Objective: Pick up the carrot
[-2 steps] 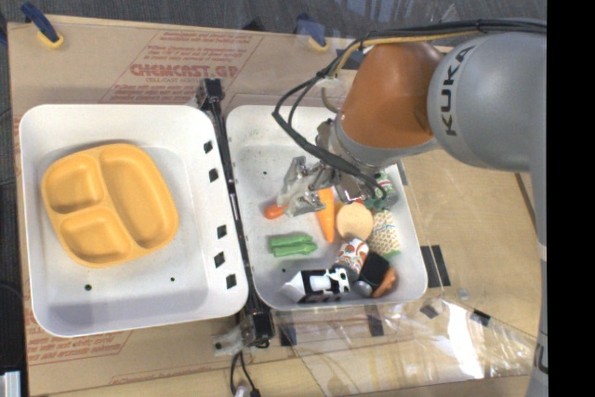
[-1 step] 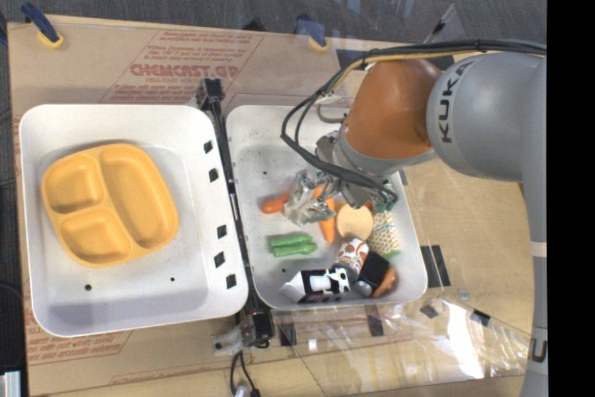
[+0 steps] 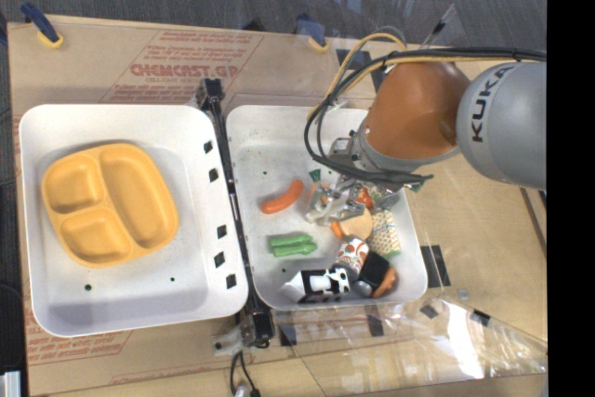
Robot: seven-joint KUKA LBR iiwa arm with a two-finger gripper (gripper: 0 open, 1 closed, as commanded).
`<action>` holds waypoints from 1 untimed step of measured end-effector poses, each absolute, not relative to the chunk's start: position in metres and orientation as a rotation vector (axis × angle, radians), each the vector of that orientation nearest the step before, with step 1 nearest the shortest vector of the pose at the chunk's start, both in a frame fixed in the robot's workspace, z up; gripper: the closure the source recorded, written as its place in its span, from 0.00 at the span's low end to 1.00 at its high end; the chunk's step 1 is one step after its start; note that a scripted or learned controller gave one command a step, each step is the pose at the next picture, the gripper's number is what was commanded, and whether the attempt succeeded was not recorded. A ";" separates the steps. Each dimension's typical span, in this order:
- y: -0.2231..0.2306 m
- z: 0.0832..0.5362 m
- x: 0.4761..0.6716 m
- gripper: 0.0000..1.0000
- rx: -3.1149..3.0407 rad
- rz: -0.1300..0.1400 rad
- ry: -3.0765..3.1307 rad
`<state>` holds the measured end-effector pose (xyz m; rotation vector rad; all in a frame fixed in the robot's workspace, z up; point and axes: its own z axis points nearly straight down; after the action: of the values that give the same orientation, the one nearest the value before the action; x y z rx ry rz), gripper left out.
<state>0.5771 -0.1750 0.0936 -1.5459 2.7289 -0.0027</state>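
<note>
I see the carrot (image 3: 282,197) lying left of my gripper (image 3: 337,200), long axis rising toward upper right (finger opening: cannot tell).

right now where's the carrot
In the camera view the carrot lies in the right bin, left of centre, just above the green piece and left of the hand.

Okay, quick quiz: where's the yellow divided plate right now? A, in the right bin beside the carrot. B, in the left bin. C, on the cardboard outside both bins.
B: the plate lies flat in the left bin, while the carrot lies in the right bin.
</note>
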 end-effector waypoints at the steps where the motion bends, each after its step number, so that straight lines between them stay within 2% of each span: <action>1: -0.175 0.093 0.577 0.00 -1.545 0.000 2.730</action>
<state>0.5769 -0.1746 0.0932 -1.5453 2.7296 -0.0004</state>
